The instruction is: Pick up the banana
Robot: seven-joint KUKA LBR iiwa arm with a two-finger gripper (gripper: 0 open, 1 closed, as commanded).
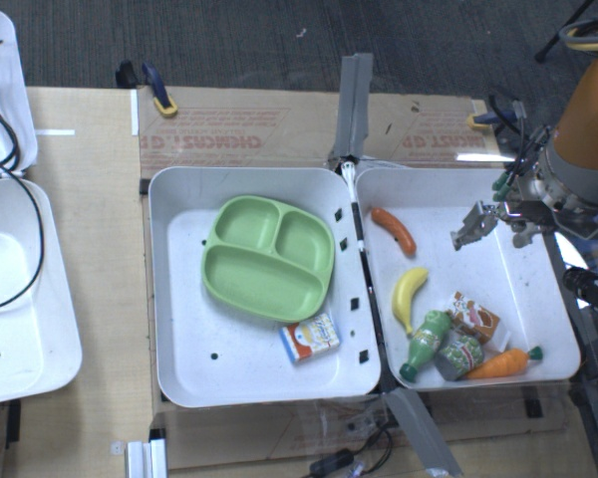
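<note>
Brown cardboard is covering the bench under two white bins sitting side by side. Near the middle of the right bin (538, 267), toward its left wall, the banana (409, 299) is lying, yellow, smooth and bent like a smile. Just below it a green bottle (425, 342) is leaning, with a crinkly snack bag (474, 320) and an orange carrot (500, 364) in the bottom right corner. A red sausage (394, 230) is resting near the top left corner.

Above the right bin's top right part, the gripper (476, 225) is hanging, well apart from the banana, with nothing in it. I cannot tell how wide it is open.

I think it should be coming down over the banana's fat middle, squeezing across the thin way, staying away from the bottle.

A bumpy green plate (269, 257) and a small box (310, 338) are sitting in the left bin (179, 297).
</note>
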